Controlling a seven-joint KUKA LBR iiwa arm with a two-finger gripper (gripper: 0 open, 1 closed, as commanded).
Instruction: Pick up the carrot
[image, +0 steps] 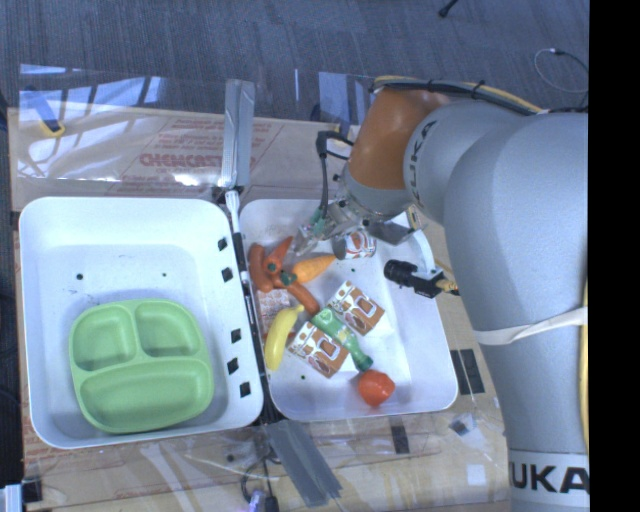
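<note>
Robot gripper (325, 232) hangs over the right bin (425, 385), near its back-left; can't tell how it's set. Just below it lies the carrot (311, 268), orange, touching other toy veg. Nearby: banana (280, 337), snack packs (355, 308), tomato (375, 387). Left bin (50, 230) holds a green divided plate (142, 365).

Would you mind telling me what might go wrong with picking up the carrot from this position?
1. The carrot lies against other orange pieces by the right bin's left wall, so the gripper may close on the wrong one.
2. It is packed close to them, so fingers coming down could nudge it aside.
3. The arm covers the bin's upper right, hiding what lies there.
</note>
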